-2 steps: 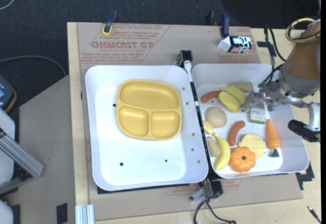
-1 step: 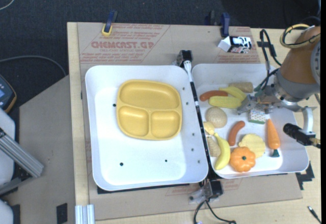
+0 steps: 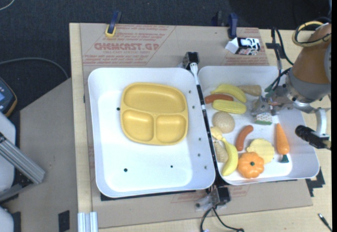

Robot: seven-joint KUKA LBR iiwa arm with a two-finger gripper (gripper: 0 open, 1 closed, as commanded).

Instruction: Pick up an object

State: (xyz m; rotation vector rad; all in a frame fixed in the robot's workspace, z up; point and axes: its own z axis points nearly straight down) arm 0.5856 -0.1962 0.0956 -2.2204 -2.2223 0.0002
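My gripper (image 3: 267, 103) hangs low over the upper right part of the right bin (image 3: 305, 167). The grey arm with its orange band (image 3: 310, 65) comes in from the right. Directly below the gripper lies a small green and white piece (image 3: 263, 117). To its left sit a corn cob (image 3: 230, 107), a red sausage (image 3: 217, 98) and a banana (image 3: 230, 90). An orange carrot (image 3: 281, 139) lies just below and to the right of the gripper. Nothing visibly hangs from the gripper.
The left bin (image 3: 105, 136) bears a yellow divided tray (image 3: 154, 112). The right bin also holds a tan potato (image 3: 224, 122), an orange sausage (image 3: 243, 137), a second banana (image 3: 229, 157), a pumpkin (image 3: 250, 165) and a pale yellow piece (image 3: 261, 148). A black rail (image 3: 201, 107) runs between the bins.
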